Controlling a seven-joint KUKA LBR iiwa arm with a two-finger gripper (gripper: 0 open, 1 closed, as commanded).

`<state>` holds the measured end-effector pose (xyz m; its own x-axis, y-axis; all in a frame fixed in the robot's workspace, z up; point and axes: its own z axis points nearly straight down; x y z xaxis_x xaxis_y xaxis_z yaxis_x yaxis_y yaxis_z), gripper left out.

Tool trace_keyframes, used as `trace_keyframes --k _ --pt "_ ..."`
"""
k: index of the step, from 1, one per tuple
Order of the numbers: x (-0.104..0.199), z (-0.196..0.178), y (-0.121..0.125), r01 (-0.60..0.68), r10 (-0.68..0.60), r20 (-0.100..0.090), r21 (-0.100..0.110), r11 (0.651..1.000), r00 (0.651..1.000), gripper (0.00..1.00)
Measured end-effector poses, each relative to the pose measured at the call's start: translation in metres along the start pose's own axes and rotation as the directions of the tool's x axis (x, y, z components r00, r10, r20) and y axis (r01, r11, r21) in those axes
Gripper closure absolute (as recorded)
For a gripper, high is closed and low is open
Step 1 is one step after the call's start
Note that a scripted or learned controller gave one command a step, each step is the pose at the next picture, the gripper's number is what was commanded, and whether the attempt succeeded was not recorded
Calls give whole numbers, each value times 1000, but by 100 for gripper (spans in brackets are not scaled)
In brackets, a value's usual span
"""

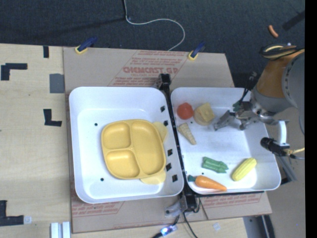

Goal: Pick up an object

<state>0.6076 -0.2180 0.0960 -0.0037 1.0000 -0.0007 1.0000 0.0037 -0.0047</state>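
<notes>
One carrot [210,183], one corn cob [244,169], one tomato [185,111].

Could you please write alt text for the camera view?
A grey robot arm's gripper hovers over the right bin, near toy foods: tomato, corn, carrot. The left bin holds a yellow divided plate.

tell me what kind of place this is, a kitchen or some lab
Most likely a robot lab bench, not a kitchen. Two white bins sit on a cardboard sheet held by clips, a grey and orange arm reaches in, and the food, such as the corn and carrot, looks like toy plastic.
</notes>
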Motion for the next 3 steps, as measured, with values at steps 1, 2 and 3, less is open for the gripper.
trace_keyframes --k 1,2,3 --pt "1 12 0 0 0 2 -3 1000 1000 0" --pt "2 0 2 1 -1 3 -6 1000 1000 100" --pt "0 -63 -1 -2 2 0 -9 1000 1000 100"
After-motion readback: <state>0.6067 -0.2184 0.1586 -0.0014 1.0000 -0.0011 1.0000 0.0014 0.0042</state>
